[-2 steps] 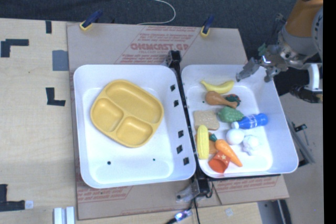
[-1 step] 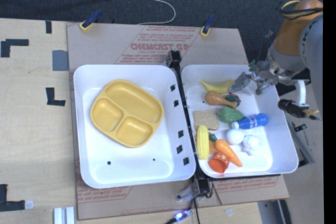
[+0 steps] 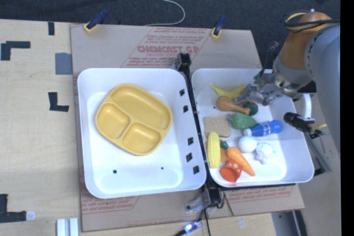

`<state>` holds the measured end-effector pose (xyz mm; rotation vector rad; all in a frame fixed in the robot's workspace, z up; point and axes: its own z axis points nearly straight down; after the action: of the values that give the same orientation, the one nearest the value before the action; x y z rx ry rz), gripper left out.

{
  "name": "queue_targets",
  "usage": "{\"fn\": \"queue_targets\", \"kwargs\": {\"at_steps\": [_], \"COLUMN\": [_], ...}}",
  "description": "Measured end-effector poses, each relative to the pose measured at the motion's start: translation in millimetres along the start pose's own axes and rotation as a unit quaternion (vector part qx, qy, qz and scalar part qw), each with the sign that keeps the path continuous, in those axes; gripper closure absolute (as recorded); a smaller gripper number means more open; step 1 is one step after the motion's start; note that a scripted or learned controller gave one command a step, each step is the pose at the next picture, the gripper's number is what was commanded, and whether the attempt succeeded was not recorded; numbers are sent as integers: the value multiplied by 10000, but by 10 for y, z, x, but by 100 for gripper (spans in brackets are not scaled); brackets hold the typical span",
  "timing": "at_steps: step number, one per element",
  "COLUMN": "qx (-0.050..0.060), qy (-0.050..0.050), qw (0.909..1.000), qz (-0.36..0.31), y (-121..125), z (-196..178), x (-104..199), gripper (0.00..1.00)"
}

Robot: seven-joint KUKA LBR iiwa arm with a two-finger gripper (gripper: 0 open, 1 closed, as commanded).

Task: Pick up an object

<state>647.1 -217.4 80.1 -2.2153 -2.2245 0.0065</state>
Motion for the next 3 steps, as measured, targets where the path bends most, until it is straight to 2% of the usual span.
{"fn": "queue_targets", "kwargs": {"at_steps": [1,2,3], "qx": [-6,-33,-26], "qy": [-6,5,7], "qw": [10000,10000,10000], "qz": [-8,11,14], "y": [12,38,29], "z": [-121,-738,-1151], "x": [0,-15,-45], "gripper": [100,100,100]}}
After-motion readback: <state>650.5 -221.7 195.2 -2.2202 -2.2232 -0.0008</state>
